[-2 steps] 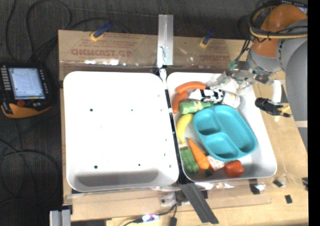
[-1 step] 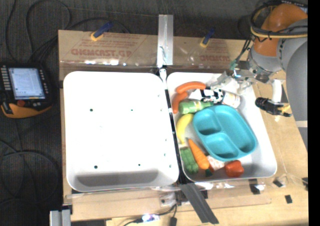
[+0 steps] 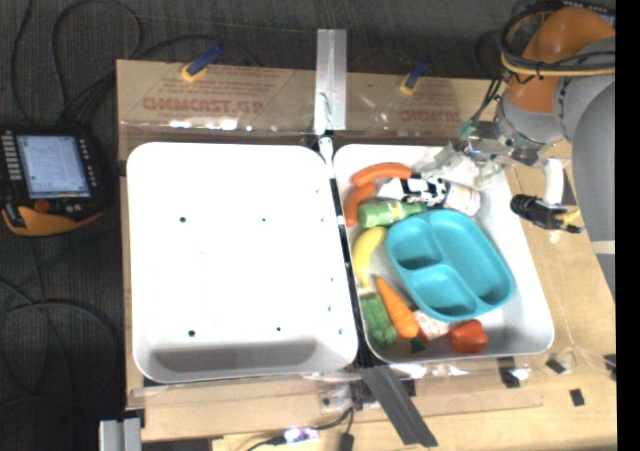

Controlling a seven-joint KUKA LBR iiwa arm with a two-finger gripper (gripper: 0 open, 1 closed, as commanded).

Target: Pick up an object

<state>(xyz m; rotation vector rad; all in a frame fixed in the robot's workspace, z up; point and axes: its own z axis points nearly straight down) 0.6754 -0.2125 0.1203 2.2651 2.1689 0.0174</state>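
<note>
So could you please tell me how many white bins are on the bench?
2: the left bin, and the right bin beside it, holding the toy food and a blue tray.

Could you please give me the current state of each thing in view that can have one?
Hand: over the right bin's far edge, grip unclear.
Teal tray: upright, tilted against the toys.
Banana: lying by the divider.
Carrot: lying, partly under the tray.
Sausage: lying at the far end.
Left bin: sitting flat.
Pendant: screen lit.
</note>
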